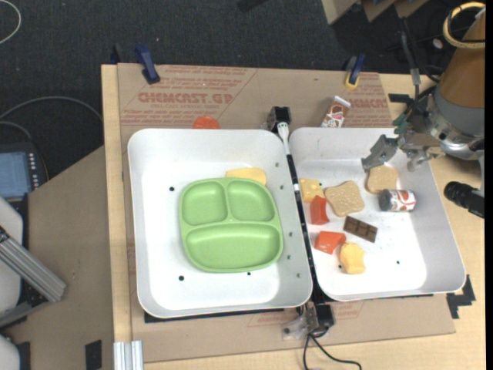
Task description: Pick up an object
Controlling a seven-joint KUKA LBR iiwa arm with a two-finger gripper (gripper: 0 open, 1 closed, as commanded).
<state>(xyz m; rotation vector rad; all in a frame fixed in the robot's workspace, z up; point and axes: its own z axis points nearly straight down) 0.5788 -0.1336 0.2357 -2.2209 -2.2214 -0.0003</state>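
My tool hangs over the far part of the right bin, coming in from the right under the grey wrist and orange band of the arm. I can make out two grey fingers splayed apart with nothing between them, so I read it as released and carrying no load. It sits just above and beside a tan round cookie-like piece, though I cannot tell whether it touches it.

Working outward in that bin, I count eight small items: the round tan piece, one small can lying on its side, one slice of toast, one chocolate bar, two red-orange blocks and, and two yellow pieces, one near the divider and one toward the near edge. All of them cluster in the left and middle of the bin, close together, and any of them could serve as the thing to pick.

The left bin holds one green divided plate with three compartments, and one pale yellow piece touching its far rim.

On the counter beyond the bins I see one small carton, one orange disc, and two blue clamps and at the far edge.
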